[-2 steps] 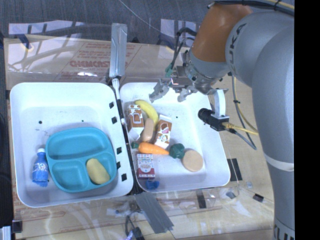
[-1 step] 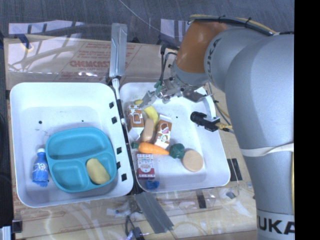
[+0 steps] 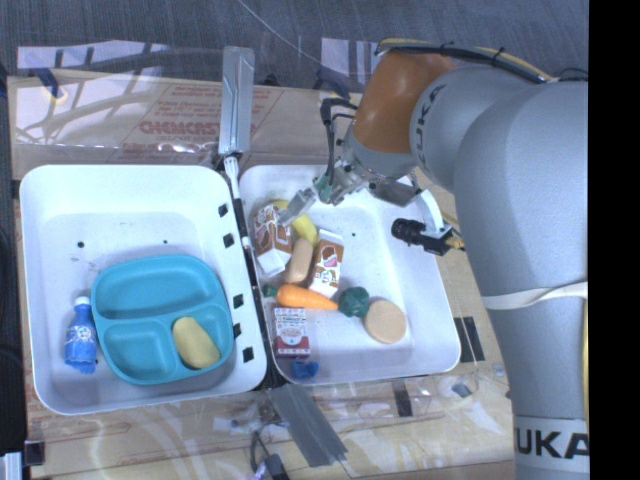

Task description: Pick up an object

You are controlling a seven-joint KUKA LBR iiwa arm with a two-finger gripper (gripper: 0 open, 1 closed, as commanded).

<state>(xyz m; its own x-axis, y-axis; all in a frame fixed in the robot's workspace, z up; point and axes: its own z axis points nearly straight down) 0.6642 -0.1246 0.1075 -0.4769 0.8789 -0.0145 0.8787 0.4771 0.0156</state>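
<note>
Grey arm point(image 3: 500, 168) reaches in from right, bent down; hand point(image 3: 312, 196) low, pointing left.

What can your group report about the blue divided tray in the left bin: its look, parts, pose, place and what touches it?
The blue tray is a turquoise, plastic-looking dish with rounded corners and raised ridges splitting it into three compartments. It lies flat in the left bin, toward the near side. A yellow potato-like object rests in its near right compartment. A small blue bottle stands against its left edge.
</note>
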